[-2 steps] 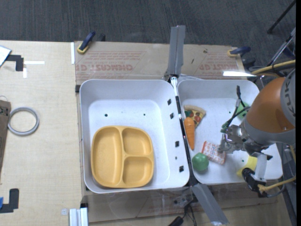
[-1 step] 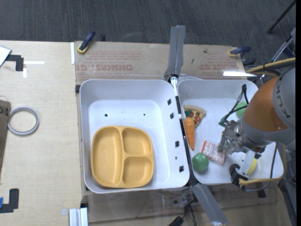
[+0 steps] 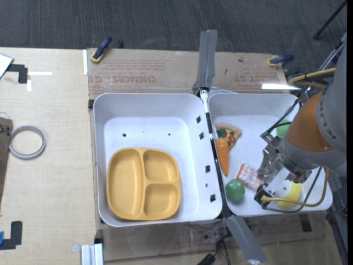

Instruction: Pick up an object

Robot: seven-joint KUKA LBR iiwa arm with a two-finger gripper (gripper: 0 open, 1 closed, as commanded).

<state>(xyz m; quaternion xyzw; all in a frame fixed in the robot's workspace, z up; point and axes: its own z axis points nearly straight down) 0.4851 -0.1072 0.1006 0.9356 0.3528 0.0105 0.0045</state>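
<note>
The arm [image 3: 317,128] reaches in from the right edge of the counter [image 3: 49,203] and hangs over the right bin [image 3: 248,101], with the claw [image 3: 268,167] low over that bin's front half. From this angle I cannot tell whether the claw is released or clenched, and nothing can be seen grasped in it. Just to its left lies a red and white packet [image 3: 248,176], close to the claw or touching it. A green ball [image 3: 234,189] sits beside the packet near the bin's front left corner. An orange carrot [image 3: 222,153] lies along the left wall, and a pizza slice [image 3: 229,133] rests just behind it. A yellow object [image 3: 293,192] shows partly under the wrist near the front wall. The left bin [image 3: 99,148] holds a yellow divided plate [image 3: 144,183] in its front half. A roll of tape [image 3: 26,142] lies near the counter's left edge.
</note>
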